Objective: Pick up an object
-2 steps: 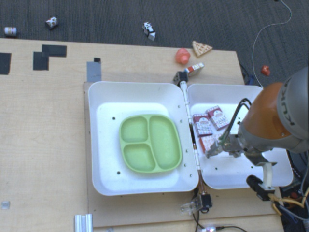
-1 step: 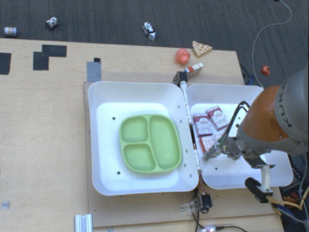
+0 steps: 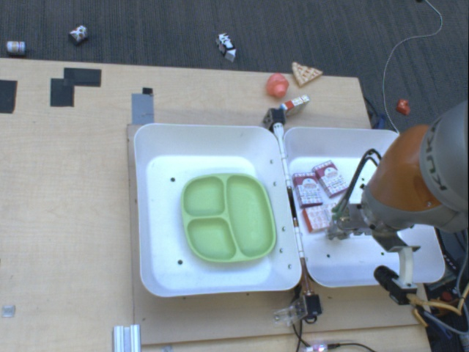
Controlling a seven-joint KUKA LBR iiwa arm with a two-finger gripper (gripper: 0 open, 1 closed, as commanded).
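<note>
Three small red-and-white packets lie in the right bin [image 3: 352,266]: one [image 3: 308,189] near its left wall, one [image 3: 329,177] behind it, and one [image 3: 316,218] closer to the front. My gripper [image 3: 338,227] reaches down into this bin from the right. It sits just to the right of the front packet, touching or almost touching its edge. The grey wrist and orange band [image 3: 399,178] hide the bin's right side. A green divided plate [image 3: 227,217] lies in the left bin [image 3: 157,196].
Behind the bins, a red ball [image 3: 277,85], a toy pizza slice [image 3: 306,72] and a small red-tipped stick [image 3: 294,104] lie on the bench. Small toys are scattered on the dark carpet beyond. Cables trail at the front right.
</note>
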